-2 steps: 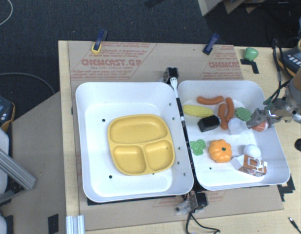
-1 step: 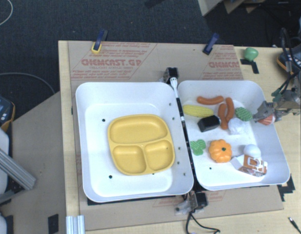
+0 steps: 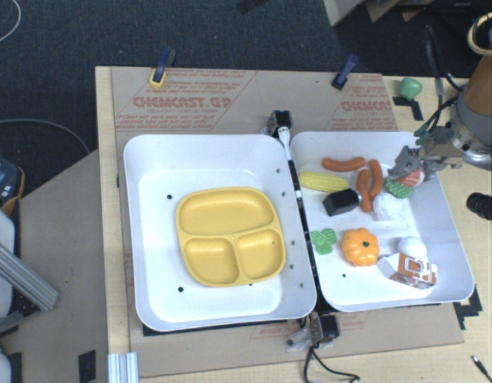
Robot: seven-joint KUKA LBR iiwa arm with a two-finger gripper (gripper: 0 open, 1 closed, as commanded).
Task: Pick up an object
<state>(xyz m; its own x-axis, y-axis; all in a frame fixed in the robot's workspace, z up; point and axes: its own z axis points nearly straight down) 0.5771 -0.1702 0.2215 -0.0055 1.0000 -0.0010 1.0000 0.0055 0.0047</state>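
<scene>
In the right bin (image 3: 457, 250), a small orange pumpkin (image 3: 360, 246) sits near the front edge beside an orange-and-white toy (image 3: 413, 270). Farther back lie a black block (image 3: 340, 203), corn cob (image 3: 323, 182) and sausages (image 3: 370, 179). At the far right corner the gripper (image 3: 411, 168) hovers over a red-and-green toy (image 3: 402, 185); finger spread unclear. The left bin (image 3: 150, 166) holds a yellow divided tray (image 3: 230, 235).

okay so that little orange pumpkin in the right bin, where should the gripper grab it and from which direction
Take the small orange toy pumpkin across its round body, coming straight down from above. It sits upright with its stem up, and the white bin floor to its upper right looks open. The green leafy toy lies close on its left, so setting the fingers along the near-far line would probably avoid it.
</scene>
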